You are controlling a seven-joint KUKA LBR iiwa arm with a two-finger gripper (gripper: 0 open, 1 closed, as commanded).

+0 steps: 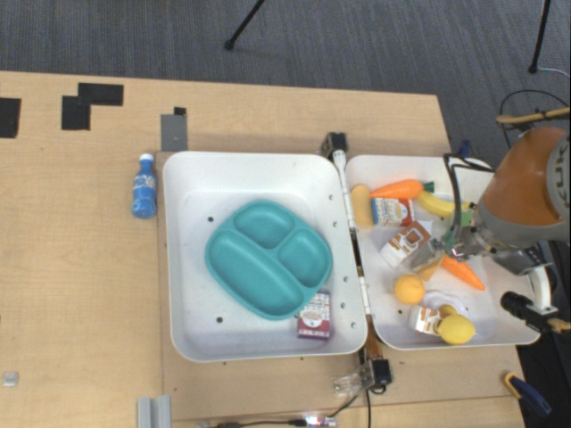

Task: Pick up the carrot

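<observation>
Two carrots lie in the right bin (500,324). One carrot (398,188), orange with a green tip, rests near the bin's back edge. The other carrot (465,274) lies at mid-right, pointing toward the bin's right side. My gripper (437,257) is low over the bin, right beside the inner end of that second carrot, and the arm's orange band (528,181) hangs above it. The wrist hides part of the carrot's thick end, so contact cannot be made out.
Around the gripper lie a banana (435,205), a milk carton (390,210), a brown carton (406,242), an orange (409,290) and a lemon (457,329). The left bin (192,239) holds a teal divided plate (268,259) and a maroon carton (314,316). A blue bottle (144,185) lies on the bench.
</observation>
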